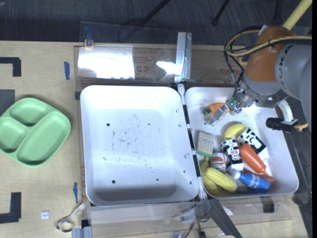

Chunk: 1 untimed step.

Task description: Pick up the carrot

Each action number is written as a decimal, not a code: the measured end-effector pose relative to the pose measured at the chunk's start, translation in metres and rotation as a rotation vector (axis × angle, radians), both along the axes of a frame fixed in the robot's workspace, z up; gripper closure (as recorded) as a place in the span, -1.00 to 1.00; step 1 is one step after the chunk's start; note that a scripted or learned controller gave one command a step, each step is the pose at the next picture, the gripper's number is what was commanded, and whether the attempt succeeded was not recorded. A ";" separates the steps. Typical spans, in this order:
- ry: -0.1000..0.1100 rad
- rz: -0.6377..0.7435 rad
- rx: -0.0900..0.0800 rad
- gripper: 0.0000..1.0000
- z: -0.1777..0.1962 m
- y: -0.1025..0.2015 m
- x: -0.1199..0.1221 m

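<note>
Right bin (290, 182): white, shallow, cluttered along near edge. Carrot (253, 157): orange, smooth, tapered, lying slantwise near right wall among toys, beside yellow lemon (234, 130). Gripper (221, 110): at far edge, closed on small orange-and-green item (214, 108), apart from carrot.

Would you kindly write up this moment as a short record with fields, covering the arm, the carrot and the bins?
arm: grey with orange band, reaching in from the view's right over the right bin
pincer: low over the back of the right bin, at a small orange item
carrot: lying slanted in the right bin's front pile, apart from the pincer
neighbours: lemon, corn cob, blue bottle
left bin: white
off bench-left: green divided plate
</note>
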State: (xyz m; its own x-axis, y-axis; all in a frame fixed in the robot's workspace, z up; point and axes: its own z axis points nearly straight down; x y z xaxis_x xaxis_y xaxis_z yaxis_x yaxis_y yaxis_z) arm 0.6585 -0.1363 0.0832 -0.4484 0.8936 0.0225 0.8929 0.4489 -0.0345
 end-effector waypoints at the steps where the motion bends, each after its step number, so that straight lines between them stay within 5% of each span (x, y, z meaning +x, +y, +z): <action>1: -0.023 0.001 -0.006 1.00 0.012 -0.002 0.005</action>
